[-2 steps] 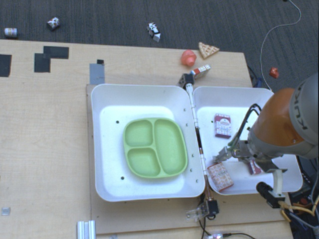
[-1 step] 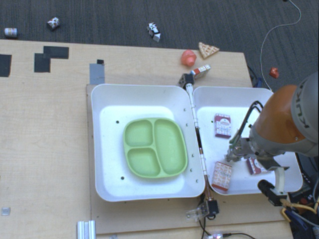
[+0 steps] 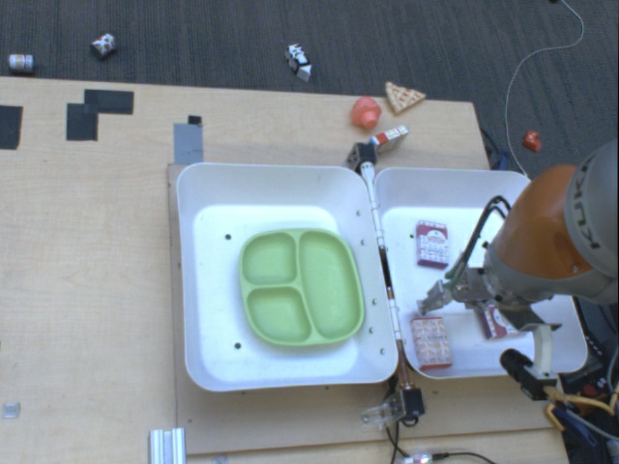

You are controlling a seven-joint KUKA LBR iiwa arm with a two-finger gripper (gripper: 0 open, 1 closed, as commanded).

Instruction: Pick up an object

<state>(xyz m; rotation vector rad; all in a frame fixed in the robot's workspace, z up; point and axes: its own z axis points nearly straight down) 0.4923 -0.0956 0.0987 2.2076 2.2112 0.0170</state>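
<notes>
Hovering low in the right bin (image 3: pixel 571 351), the hand (image 3: pixel 447 293) sits at the frame's lower right, just above a small reddish packet (image 3: pixel 431 342). Can't tell its grip. Another packet (image 3: pixel 432 244) lies higher up; a green tray (image 3: pixel 301 287) fills the left bin (image 3: pixel 208 288).

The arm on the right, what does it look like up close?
The arm is bulky and rounded: grey casing with a broad orange band above the wrist. A thin black cable loops along it toward the gripper, a smaller block of grey metal parts.
</notes>
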